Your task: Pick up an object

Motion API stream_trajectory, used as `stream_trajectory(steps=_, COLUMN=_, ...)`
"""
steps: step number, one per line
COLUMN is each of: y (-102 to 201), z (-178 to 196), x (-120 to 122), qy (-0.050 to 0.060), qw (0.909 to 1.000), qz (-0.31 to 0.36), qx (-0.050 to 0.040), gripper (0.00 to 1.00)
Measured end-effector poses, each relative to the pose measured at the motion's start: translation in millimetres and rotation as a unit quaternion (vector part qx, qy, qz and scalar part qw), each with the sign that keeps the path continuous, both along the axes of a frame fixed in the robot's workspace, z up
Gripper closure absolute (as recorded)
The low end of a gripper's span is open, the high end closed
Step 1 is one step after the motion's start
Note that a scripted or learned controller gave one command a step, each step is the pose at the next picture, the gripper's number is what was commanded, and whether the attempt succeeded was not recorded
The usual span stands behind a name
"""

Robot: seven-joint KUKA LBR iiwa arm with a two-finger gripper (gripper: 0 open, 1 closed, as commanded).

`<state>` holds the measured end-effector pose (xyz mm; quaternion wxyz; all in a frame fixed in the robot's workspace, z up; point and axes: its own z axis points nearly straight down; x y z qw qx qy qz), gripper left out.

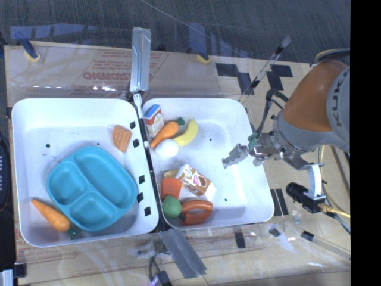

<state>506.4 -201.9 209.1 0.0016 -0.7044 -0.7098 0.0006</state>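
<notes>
Nearest us, low in the frame, a red pepper [196, 210] lies in the right bin [253, 189]. We judge the approach under way: the claw [235, 157], empty with fingers seemingly parted, must move left and descend onto it.

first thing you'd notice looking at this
The bright blue divided tray fills much of the left bin, with a carrot at its lower left corner. In the right bin, toy food is heaped along the left wall, while the gripper hangs over the bin's barer right side.
</notes>
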Motion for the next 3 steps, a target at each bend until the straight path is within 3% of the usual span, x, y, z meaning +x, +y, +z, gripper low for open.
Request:
stream_trajectory(steps=1, y=51, z=-68, x=38, qy=0.002, qw=0.9986, qz=0.053, qx=0.0009, gripper=0.00)
stream_trajectory(steps=2, y=81, z=-109, x=-7, qy=0.000, qw=0.9970, qz=0.078, qx=0.0003, gripper=0.00)
stream_trajectory(steps=3, y=64, z=-109, x=-19, qy=-0.016, qw=0.9572, qz=0.289, qx=-0.0084, gripper=0.00)
